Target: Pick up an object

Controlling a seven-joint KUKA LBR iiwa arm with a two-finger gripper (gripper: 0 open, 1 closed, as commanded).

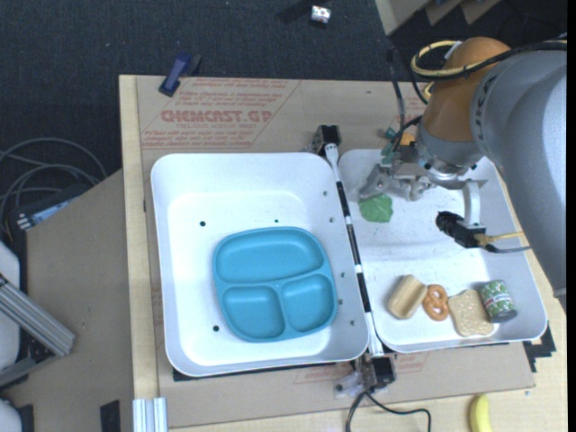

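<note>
The arm (517, 124) covers the far right corner of the right bin (409, 232), and its bulk hides whatever lies under it there. The gripper (392, 190) hangs over the far left part of that bin, and whether it is spread or pressed together cannot be told. A green lump (378, 209) lies just beneath its near side, close to the bin's left wall; contact between them cannot be judged. Along the near edge of the right bin sit four things in a row: one tan roll (405, 297), one pretzel (436, 302), one bread slice (468, 313) and one small green can (497, 300), its label too small to read. The left bin (180, 196) holds one blue three-compartment plate (273, 282). The brown board (225, 106) under both bins bears red print reading "CHEMCAST GP"; the smaller lines are illegible.
</note>
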